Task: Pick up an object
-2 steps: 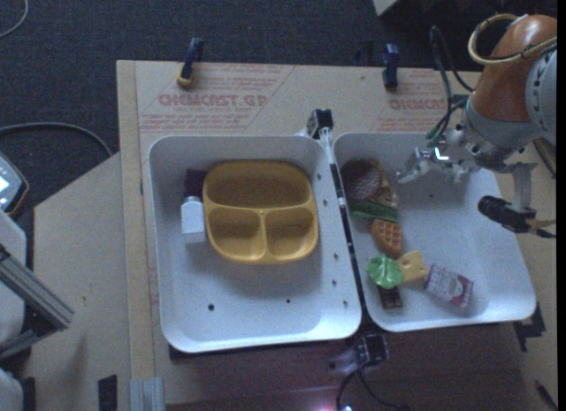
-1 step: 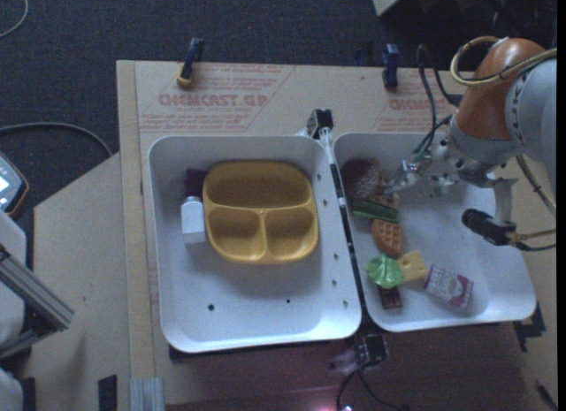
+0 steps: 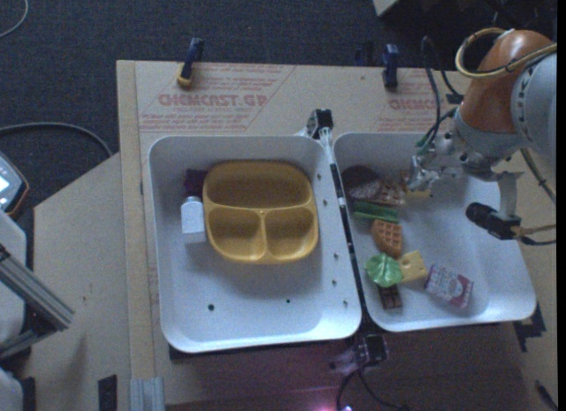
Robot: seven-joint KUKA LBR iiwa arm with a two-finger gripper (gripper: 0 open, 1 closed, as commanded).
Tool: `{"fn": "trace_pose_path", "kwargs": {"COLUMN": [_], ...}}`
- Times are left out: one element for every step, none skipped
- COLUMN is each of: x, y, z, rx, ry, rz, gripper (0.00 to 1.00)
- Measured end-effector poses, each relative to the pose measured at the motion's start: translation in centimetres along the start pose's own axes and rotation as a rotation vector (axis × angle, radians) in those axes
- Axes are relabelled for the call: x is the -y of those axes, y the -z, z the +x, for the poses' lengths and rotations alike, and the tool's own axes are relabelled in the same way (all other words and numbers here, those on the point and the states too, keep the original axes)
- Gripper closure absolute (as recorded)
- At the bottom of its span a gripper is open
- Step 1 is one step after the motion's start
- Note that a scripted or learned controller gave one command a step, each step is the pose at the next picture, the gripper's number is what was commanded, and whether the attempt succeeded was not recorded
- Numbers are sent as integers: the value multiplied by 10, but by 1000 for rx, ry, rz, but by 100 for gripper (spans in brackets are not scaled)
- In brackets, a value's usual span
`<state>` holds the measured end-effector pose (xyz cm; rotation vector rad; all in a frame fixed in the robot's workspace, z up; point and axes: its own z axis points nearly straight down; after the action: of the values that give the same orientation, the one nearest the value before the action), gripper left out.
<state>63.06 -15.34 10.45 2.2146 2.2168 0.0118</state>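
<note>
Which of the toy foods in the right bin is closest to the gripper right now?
The dark brown round piece at the bin's far left corner; the gripper hangs beside it, while the waffle, cheese and carton lie farther toward the near edge.

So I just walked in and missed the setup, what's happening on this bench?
A grey robot arm reaches in from the right over the right bin, with its gripper low near the bin's upper part, close to a dark round piece. Toy food lies along that bin's left side: a waffle, a green leaf, a cheese wedge, plus a small pink packet. The left bin holds a yellow divided tray and a small white bottle. Nothing looks lifted yet.
</note>
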Motion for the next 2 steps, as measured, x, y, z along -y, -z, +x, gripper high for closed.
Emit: {"fn": "trace_pose_path", "kwargs": {"x": [-11, -12], "y": [59, 123], "z": [-4, -8], "rx": [2, 2], "ry": [0, 0], "rz": [3, 3], "gripper": [100, 100]}}
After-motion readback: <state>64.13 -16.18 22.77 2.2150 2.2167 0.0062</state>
